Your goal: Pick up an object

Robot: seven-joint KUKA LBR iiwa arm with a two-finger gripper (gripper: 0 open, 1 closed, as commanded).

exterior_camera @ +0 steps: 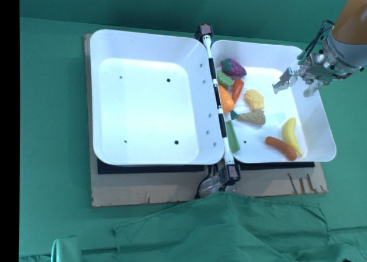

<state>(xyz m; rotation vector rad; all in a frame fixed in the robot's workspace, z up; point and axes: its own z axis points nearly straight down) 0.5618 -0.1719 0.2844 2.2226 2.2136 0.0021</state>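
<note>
Hovering over the right bin (pixel 321 135), the gripper (pixel 297 84) has its fingers spread and holds nothing. The toy foods lie below: the banana (pixel 291 135) sits well apart from its neighbours, arguably the cleanest pick if the fingers straddle its narrow width.

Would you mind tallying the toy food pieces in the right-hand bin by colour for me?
Purple: 1, grape bunch
Green: 2, piece under the grapes and long piece by the divider
Red: 2, pepper and sausage
Orange: 1, piece by the divider
Yellow: 2, corn and banana
Tan: 1, wedge
Total: 9
</note>
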